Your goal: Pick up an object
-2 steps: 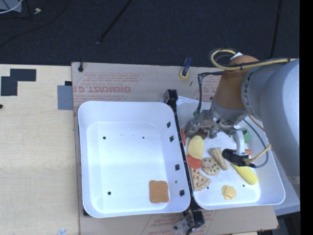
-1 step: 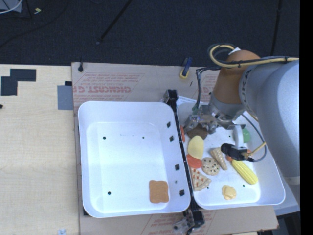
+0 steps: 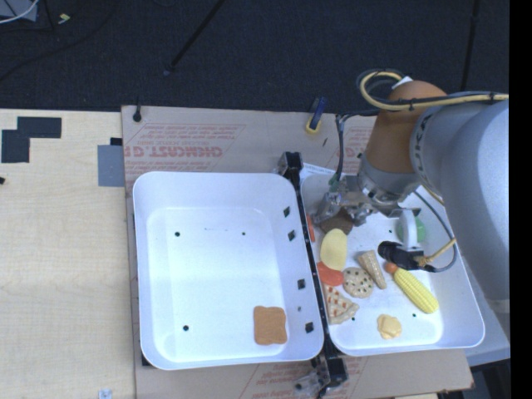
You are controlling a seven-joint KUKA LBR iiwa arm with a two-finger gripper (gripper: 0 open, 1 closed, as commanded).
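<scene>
The claw (image 3: 342,209) sits low at the right bin's (image 3: 465,322) upper left corner; its opening cannot be determined. Adjacent items: a yellow lemon (image 3: 334,248), a cookie (image 3: 357,283), a corn cob (image 3: 415,289). The left bin (image 3: 166,223) contains a toast slice (image 3: 270,325). The cardboard sheet (image 3: 208,144) carries red printing, inverted and illegible.

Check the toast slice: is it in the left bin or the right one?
In the left bin. The toast slice lies flat on its floor near the front right corner, across the divider from the other food.
</scene>
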